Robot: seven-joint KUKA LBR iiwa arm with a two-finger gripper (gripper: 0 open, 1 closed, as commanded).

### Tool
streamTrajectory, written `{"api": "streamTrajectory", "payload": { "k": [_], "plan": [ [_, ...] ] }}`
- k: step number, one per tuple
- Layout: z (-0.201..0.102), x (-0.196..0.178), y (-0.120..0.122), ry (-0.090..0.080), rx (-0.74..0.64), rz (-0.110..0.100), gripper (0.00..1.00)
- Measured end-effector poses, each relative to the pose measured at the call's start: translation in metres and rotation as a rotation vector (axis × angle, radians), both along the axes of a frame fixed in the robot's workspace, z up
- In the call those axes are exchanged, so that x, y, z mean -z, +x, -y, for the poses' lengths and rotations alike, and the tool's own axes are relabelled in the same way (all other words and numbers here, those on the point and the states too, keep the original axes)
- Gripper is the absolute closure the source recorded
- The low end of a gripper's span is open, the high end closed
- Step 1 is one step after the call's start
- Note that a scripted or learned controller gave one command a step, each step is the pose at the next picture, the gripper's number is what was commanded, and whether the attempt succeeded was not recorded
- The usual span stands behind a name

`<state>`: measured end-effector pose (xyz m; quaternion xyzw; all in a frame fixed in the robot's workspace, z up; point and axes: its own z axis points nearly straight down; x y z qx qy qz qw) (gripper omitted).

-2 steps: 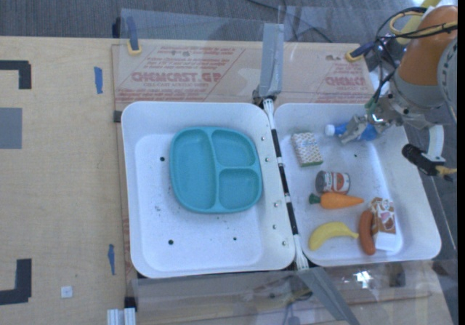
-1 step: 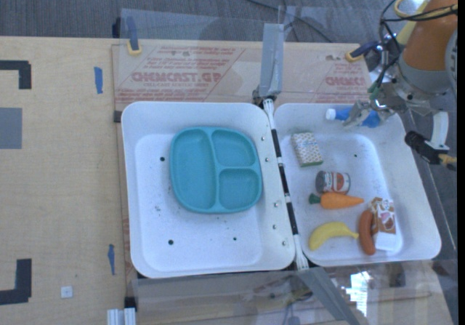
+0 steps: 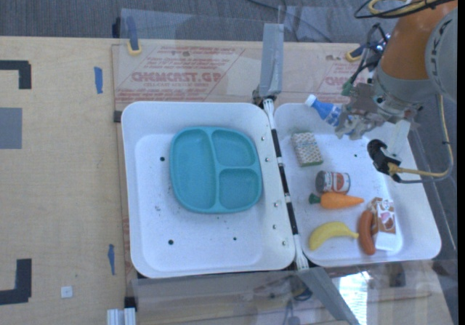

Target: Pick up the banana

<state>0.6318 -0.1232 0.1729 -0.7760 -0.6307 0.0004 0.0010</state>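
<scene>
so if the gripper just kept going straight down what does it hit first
Probably bare floor of the right bin, close beside the blue bottle; the gripper points down there, though depth is unclear. The banana lies well off.

two white bins [image 3: 145,193], one teal divided plate [image 3: 216,169], one banana [image 3: 331,233], one carrot [image 3: 340,201], one can [image 3: 333,182], one sponge [image 3: 307,148], one bottle [image 3: 322,109], one sausage [image 3: 365,230], one carton [image 3: 385,223]

Red printed lettering runs across the clear protective sheet [image 3: 185,73] lying over the brown board behind the two white bins — it appears upside-down and mirrored from this slant, and reads roughly as "CHEMCAST GP"; smaller red lines around it are too fine to make out; a second patch of the same red print sits on the sheet's right part [image 3: 338,80], partly hidden; the small round tin can [image 3: 333,182] carries a red-and-white label — its words are too blurred to read.
</scene>
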Motion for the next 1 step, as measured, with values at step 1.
{"api": "streamTrajectory", "payload": {
  "k": [1],
  "plan": [
    [-0.0607,-0.0125,0.0139,-0.002,-0.182,0.005,1.0]
  ]
}}
